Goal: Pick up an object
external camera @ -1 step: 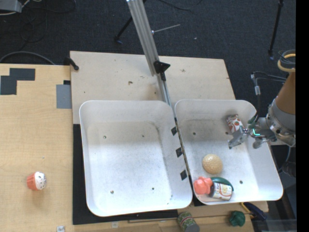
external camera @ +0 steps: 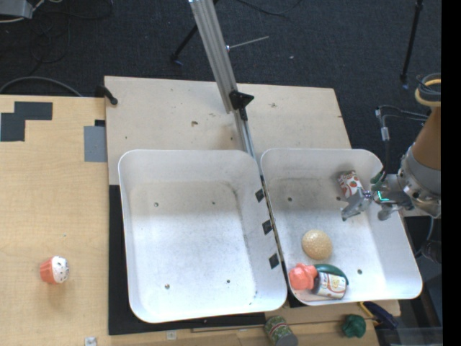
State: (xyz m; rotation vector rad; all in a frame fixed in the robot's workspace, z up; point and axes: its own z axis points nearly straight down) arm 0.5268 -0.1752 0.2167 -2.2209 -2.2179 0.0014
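The right bin [external camera: 392, 265] holds several objects. A small red and white can [external camera: 349, 184] lies near its far right side. A tan ball [external camera: 316, 243] rests in the middle. At the near edge, a red piece [external camera: 303, 277] lies against a dark-lidded jar [external camera: 332, 284]. My gripper [external camera: 358, 202] reaches in over the right rim, low in the bin. It sits just below and right of the can, very close to it. Whether it touches the can is unclear.
The left bin [external camera: 144, 193] lies beside the right one, with a divider carrying black clips [external camera: 265, 225] between them. A slanted metal rail [external camera: 220, 56] rises behind the bins. A red and white toy [external camera: 54, 270] sits on the wooden surface at left. Two green items [external camera: 353, 326] lie below the right bin.
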